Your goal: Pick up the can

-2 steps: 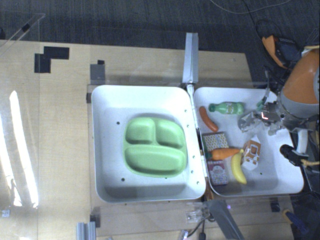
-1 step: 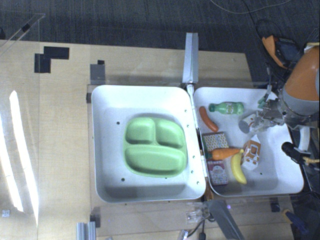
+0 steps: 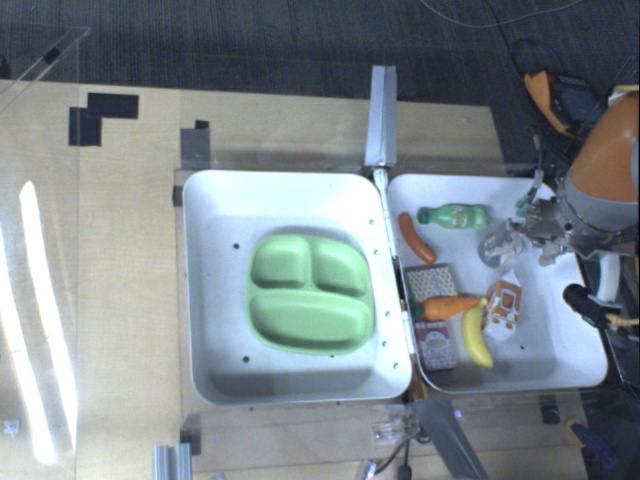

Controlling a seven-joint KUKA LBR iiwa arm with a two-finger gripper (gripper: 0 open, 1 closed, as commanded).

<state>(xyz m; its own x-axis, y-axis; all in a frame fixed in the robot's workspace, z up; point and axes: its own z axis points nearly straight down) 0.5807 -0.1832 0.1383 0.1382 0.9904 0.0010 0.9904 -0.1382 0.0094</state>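
Silvery can [image 3: 497, 247] (orientation unclear) sits beside the fingers [image 3: 537, 236].

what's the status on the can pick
Gripper low in right bin, over silvery can. Grasp unconfirmed. Green bottle close beside it.

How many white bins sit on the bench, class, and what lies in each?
2. The left bin holds a green tray. The right bin holds a bottle, sausage, carrot, banana and other items; more may hide under the arm.
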